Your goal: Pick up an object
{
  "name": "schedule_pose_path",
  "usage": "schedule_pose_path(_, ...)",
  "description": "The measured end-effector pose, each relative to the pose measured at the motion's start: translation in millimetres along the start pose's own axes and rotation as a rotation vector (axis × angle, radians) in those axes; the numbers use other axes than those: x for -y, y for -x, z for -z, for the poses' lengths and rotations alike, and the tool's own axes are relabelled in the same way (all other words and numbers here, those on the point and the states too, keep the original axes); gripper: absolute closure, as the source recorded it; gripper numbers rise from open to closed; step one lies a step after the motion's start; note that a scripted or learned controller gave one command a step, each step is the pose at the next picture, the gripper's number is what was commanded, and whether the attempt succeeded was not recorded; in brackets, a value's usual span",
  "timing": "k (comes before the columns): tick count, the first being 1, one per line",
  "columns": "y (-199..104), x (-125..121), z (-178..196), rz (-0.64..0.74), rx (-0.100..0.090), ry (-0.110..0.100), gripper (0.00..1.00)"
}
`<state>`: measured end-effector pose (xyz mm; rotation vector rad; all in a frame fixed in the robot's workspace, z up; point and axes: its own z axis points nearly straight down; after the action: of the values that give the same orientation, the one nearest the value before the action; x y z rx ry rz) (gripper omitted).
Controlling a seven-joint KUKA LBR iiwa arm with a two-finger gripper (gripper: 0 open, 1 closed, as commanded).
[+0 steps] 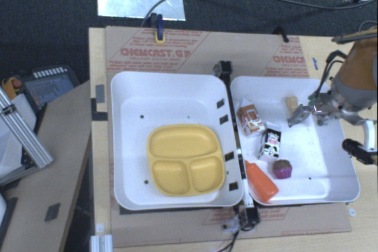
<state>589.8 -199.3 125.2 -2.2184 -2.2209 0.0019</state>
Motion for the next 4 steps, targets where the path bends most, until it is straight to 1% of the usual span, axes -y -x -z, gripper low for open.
schedule_pose_path(1,-0.6,-0.1,-42.9,0.0,0.001,0.001,0.0)
schedule_pose_path(2,0.1,-2.1,-29.3,0.0,0.003,0.008,1.0)
schedule_pose_path(3,-5.2,1.7,32.0,0.003,0.003,0.009,1.0)
schedule_pose_path(4,-7.4,6.4,78.6,0.003,0.003,0.009,1.0)
